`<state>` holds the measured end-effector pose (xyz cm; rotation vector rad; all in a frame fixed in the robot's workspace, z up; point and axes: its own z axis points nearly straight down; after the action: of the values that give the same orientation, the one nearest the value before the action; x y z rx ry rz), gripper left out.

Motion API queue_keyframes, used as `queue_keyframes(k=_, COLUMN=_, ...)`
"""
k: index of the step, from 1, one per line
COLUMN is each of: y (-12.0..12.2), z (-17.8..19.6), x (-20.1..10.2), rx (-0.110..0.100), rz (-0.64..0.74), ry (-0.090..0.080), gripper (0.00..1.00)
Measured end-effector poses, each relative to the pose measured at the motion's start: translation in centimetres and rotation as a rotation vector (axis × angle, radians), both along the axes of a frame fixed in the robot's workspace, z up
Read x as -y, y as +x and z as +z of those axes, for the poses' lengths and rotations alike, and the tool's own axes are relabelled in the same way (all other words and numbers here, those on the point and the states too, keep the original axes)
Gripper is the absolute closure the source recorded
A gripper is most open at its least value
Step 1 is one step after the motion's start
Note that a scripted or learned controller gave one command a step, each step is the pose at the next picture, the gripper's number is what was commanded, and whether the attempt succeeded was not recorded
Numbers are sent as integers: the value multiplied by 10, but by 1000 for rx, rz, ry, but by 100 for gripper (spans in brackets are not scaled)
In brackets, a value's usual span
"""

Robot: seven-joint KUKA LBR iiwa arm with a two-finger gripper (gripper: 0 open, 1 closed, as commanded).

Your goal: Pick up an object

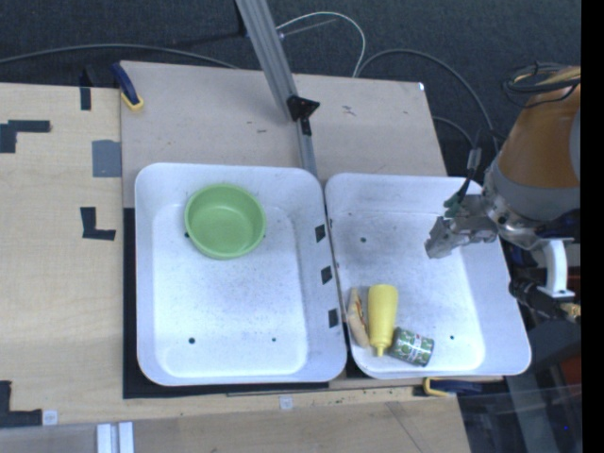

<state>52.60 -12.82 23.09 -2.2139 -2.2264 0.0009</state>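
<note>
Yellow bottle (381,315) lay untouched in your right bin (491,281); the gripper (444,243) hovered nearby, its grip state unclear; you'd need to descend next

Two white bins sit side by side: the left bin (151,281) and the right bin (491,347). The left bin contains one item, a green bowl (225,220); the right bin contains three items grouped at its near left corner: one yellow bottle (381,315), one small green-and-white can (412,346) and one tan object (357,315) just beside the bottle, too small to identify. Also counted: one arm (538,159) with one gripper (444,243), one metal pole (269,45) and one blue-and-yellow clamp (126,87) on the bench.
</note>
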Motion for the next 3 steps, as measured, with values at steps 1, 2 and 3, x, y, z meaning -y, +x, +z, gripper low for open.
queue_keyframes(k=1, y=9, z=-6, x=-57, rx=0, rz=2, ry=1, gripper=100)
queue_keyframes(k=2, y=4, z=4, x=-114, rx=1, rz=2, ry=1, gripper=100)
queue_keyframes(k=3, y=11, z=2, x=-172, rx=0, rz=3, ry=1, gripper=100)
